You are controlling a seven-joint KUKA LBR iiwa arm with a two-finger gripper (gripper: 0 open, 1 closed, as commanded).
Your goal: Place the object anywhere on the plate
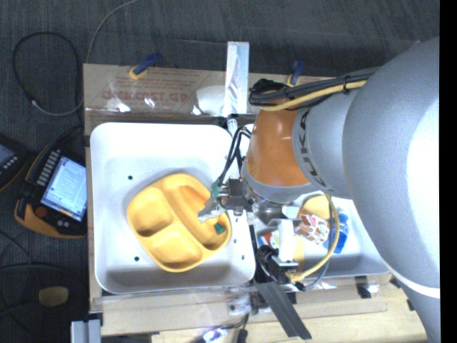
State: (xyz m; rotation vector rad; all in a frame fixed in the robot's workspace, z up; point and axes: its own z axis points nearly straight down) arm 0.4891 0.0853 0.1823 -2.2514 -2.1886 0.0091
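Observation:
A yellow plate (168, 224) with three compartments lies tilted in the left white bin (114, 156). My gripper (216, 215) hangs over the plate's right edge, beside the wall between the two bins. A small green object (221, 228) shows just below the fingertips, over the plate's right compartment. Whether the fingers touch it I cannot make out, as the wrist covers most of the gripper.
The right bin (360, 259) holds a yellow and white packet (313, 227) and a blue item (340, 236), largely hidden under the arm (371, 163). A pendant (61, 188) lies on the floor to the left. Clamps and a cardboard sheet (150, 88) sit behind the bins.

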